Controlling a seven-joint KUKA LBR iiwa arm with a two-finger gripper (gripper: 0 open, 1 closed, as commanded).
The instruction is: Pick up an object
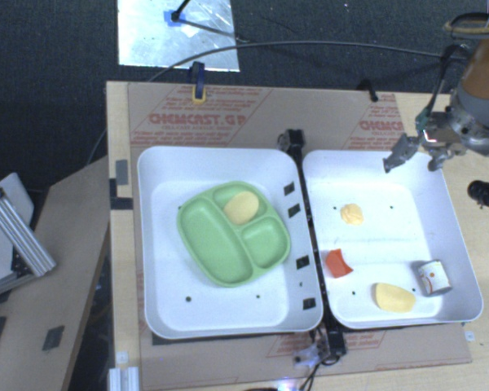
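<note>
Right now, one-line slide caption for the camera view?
End effector open above right bin's far corner; four small items inside; green tray with yellow item in left bin.

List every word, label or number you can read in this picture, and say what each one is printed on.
"CHEMCAST GP", red print on the brown board behind the left bin; reads roughly so, slightly blurred.
The same red print repeats on the board behind the right bin, tilted and too blurred to read.
Small can in the right bin: label markings too small to read.
</note>
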